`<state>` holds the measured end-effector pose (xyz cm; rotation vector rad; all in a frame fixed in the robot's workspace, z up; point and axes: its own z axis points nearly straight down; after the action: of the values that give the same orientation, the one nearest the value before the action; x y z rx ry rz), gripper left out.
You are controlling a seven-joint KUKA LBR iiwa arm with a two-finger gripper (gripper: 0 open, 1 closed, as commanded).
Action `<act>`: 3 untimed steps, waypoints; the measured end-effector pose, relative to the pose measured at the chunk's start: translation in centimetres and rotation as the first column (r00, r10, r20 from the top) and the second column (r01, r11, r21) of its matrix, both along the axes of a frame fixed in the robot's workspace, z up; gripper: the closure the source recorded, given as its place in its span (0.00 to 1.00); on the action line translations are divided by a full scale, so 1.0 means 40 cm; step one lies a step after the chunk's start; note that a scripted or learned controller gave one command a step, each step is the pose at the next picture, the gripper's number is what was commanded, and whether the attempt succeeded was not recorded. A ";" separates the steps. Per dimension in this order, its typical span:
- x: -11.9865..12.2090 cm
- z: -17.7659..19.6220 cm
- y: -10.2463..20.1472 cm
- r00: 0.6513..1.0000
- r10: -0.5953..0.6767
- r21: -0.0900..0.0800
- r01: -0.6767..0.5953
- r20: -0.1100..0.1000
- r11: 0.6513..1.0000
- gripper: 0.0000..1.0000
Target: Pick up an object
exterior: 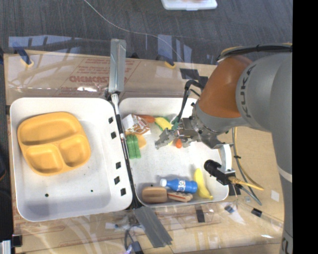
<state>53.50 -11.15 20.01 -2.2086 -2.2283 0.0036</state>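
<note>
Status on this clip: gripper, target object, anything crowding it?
Gripper low in right bin, nothing visibly between fingers. Small orange piece beside the fingertips. Yellow banana-shaped toy and green block close by.

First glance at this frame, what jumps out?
The grey arm with its orange band fills the right side, its gripper low over the right bin near small toys. In the left bin sits a big yellow divided tray. A banana and blue bottle lie along the right bin's near wall.

The arm (248, 94) runs off the right edge and covers the right bin's (164, 163) far corner. A white thing (189, 4) is cut by the top edge. The hot dog (180, 197) lies partly behind the bottle (180, 185).
</note>
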 end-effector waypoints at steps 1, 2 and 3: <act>0.087 -0.271 -0.045 0.921 -0.390 -0.001 0.390 0.002 0.921 0.00; 0.245 -0.272 -0.087 0.827 -0.563 -0.002 0.563 0.001 0.827 0.00; 0.242 -0.250 -0.083 0.832 -0.555 -0.005 0.555 -0.008 0.832 1.00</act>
<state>63.19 -14.45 10.00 -2.7559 -1.4892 0.0146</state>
